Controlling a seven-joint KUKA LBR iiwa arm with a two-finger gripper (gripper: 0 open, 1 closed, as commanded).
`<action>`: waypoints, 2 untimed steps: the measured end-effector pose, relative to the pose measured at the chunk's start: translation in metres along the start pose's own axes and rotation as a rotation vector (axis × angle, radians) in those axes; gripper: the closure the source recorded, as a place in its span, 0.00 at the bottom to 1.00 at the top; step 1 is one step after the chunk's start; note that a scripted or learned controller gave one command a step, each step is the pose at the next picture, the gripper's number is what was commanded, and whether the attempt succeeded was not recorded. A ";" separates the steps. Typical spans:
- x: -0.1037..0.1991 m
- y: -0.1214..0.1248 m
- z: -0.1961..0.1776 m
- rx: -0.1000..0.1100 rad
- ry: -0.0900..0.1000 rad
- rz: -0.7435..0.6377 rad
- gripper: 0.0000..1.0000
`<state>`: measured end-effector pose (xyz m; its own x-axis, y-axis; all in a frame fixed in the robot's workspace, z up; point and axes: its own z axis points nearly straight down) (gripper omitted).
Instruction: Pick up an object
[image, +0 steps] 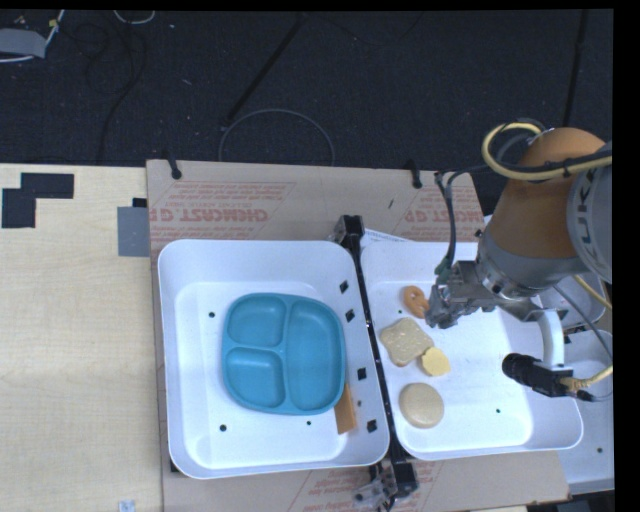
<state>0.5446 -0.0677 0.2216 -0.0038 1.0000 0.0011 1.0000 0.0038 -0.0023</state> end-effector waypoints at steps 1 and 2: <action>0.049 0.016 -0.010 -0.001 0.000 -0.001 1.00; 0.099 0.022 0.003 0.003 0.000 0.000 1.00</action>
<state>0.5665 0.0315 0.2187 -0.0035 1.0000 0.0014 1.0000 0.0035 -0.0049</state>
